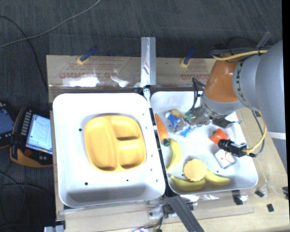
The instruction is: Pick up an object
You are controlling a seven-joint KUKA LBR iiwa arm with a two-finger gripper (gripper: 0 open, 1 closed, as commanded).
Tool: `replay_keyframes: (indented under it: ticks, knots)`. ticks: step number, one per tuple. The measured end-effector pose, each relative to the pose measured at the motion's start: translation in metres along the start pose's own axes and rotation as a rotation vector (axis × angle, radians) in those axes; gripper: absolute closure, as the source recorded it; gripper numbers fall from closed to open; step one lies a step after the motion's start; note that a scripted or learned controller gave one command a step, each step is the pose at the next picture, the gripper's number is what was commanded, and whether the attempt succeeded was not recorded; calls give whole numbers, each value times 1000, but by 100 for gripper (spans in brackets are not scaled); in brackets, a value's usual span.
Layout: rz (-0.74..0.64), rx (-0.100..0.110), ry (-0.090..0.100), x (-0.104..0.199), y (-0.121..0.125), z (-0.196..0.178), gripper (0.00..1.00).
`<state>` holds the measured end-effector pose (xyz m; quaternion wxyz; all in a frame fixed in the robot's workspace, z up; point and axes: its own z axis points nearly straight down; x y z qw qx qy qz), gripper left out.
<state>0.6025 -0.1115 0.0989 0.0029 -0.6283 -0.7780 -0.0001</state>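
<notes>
Arm (257, 80), grey with orange band, reaching in from the right over the right bin (251, 178). Left bin (65, 139) bearing a yellow divided tray (115, 142). In the right bin: two bananas (199, 182) at the front edge, a yellow round lid (195, 169) on them, an orange carrot (161, 128) along the left wall, a small blue item (172, 120) just beside the gripper (198, 117). Finger spread: cannot tell, hidden by wrist and clutter.

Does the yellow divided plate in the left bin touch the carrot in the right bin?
Apart. In the camera view, the yellow divided plate lies in the left bin, and the carrot lies past the bin walls in the right bin.
</notes>
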Motion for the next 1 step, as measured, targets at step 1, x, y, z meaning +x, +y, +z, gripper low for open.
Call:
replay_keyframes:
  ticks: [1]
  knots:
    - [219,2,-4,51,32,-81,100]
